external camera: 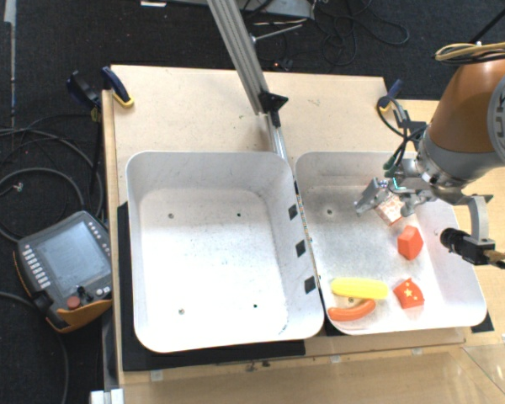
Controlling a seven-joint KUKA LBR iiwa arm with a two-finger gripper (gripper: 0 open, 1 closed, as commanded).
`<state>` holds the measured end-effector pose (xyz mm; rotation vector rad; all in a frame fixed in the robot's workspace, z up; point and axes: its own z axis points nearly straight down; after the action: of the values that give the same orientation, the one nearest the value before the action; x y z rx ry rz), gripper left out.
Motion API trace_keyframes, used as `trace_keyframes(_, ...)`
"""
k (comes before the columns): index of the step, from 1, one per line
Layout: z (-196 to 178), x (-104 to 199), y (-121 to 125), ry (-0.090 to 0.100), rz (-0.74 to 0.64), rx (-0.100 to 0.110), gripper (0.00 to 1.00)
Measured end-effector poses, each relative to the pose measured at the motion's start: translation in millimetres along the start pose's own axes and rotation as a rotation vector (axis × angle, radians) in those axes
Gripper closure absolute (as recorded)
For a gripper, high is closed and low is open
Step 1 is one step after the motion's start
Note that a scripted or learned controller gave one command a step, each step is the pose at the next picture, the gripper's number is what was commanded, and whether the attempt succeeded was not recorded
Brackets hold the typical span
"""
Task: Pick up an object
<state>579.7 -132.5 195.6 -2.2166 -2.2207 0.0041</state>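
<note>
Over the right bin the hand hangs low; whether its fingers are spread or closed cannot be told. A small reddish object sits under it, an orange block near. A slightly off grasp might nudge the object away.

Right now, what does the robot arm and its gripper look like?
The arm is bulky and rounded, orange above a grey wrist section. Thin cables run along its left side. The gripper is a small metallic grey two-finger unit, and a black fitting sticks out below the wrist.
</note>
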Motion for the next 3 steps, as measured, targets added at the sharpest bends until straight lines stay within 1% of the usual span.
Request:
trace_keyframes(1,-2,0,1,-0.001,0.001,-0.004,0.00)
trace_keyframes(2,60,-3,6,0.000,0.003,0.001,0.00)
trace_keyframes(3,103,-3,6,-0.001,0.002,-0.003,0.00)
